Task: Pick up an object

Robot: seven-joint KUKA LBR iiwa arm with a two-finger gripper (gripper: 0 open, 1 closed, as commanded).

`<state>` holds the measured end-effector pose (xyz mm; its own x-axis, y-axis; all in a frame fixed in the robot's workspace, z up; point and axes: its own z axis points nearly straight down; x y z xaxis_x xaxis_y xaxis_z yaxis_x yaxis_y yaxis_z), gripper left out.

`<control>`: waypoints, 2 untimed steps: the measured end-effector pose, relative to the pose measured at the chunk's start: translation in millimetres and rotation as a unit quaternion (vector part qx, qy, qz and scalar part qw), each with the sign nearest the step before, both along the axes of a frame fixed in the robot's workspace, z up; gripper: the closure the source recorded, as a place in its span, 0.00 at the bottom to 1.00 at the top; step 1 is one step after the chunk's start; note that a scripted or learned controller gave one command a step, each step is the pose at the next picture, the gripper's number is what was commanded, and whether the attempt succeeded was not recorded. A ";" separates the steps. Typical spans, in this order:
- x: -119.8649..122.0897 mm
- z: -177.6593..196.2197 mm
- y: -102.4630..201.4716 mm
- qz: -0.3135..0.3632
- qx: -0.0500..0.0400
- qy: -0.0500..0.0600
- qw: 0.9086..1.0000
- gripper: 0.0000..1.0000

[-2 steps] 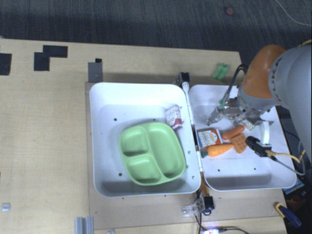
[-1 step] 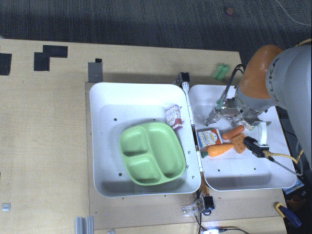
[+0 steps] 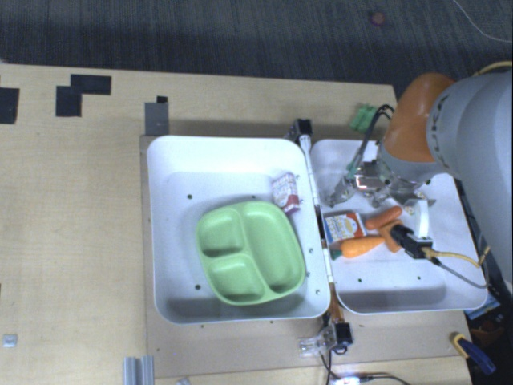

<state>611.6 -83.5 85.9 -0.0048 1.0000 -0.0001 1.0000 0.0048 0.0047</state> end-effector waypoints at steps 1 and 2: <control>-1.6 0.0 0.2 -0.001 0.000 0.000 1.000 0.00; 9.0 -0.3 -0.1 0.000 0.000 0.000 1.000 0.00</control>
